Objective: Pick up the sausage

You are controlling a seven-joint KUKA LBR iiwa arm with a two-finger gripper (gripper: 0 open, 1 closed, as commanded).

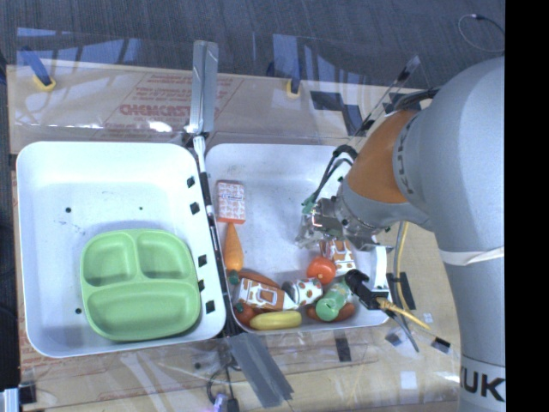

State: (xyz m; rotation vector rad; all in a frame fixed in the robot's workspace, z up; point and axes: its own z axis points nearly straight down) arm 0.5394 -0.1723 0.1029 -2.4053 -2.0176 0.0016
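Note:
A reddish-brown piece that looks like the sausage (256, 276) lies in the right bin (274, 166) near its front left. It is partly hidden under a small printed carton (261, 295). My gripper (315, 224) hangs low over the middle right of that bin, just above a red tomato (322, 269) and a patterned box (342, 256). It stands well to the right of the sausage and apart from it. The wrist and grey arm cover much of the gripper.
A carrot (233, 247), a small orange-and-white box (230, 202), a banana (275, 320) and a green vegetable (331, 305) crowd the right bin's front. The left bin (51, 178) bears a green divided plate (139, 283).

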